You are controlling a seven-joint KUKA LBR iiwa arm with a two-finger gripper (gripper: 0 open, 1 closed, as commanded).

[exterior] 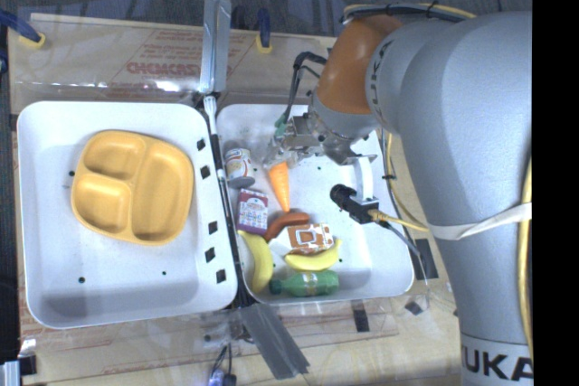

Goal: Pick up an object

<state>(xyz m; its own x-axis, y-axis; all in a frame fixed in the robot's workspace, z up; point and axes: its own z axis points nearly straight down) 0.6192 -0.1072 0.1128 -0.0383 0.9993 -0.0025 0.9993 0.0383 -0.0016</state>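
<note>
The hand (291,138) is seen low in the upper part of the right bin (391,259), just above the tip of a carrot (280,183); whether it is apart or together cannot be told. Nothing is seen held in it. The grey arm (443,122), with its orange band (348,72), is seen reaching in from the right of the frame.

In the right bin, seven things are counted, clustered along its left side: one small can (238,165), the one carrot, one purple packet (252,211), one sausage (287,222), one orange-and-white packet (312,238), one green bottle (304,284) and two bananas (257,259), which makes eight in all.

In the left bin (45,267), at the left of the frame, one yellow divided plate (133,186) is held.

Both bins rest side by side on the bench (118,54).
</note>
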